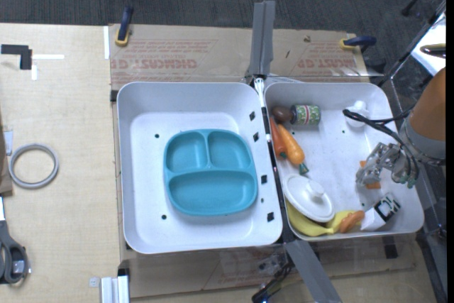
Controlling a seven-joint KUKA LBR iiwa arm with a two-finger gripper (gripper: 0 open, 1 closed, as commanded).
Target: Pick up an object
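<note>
Banana (306, 223) sits closest, against the near wall of the right bin (333, 86), with a white knobbed lid (310, 196) resting partly on it and an orange piece (349, 221) at its tip. Just past that is a small black-and-white item (387, 208) in the near right corner.

The gripper (374, 170) hangs low over the right side of that bin. Honestly can't tell from this angle if it's open or closed. There's a small orange bit (367, 179) right at its tip, but I can't say whether that's being held or just lying there.

My guess is we're at the reach-and-grasp stage, nothing clearly lifted yet. If it were me, I'd go for something standing alone: the carrot (287, 144) by the divider or the green-labelled bottle (306, 114) at the far wall. The banana pile is too cluttered and the corner item is hard against the walls. Come straight down and close across the narrow side. The blue divided plate (211, 172) in the left bin (142, 223) looks too flat to grab.
</note>
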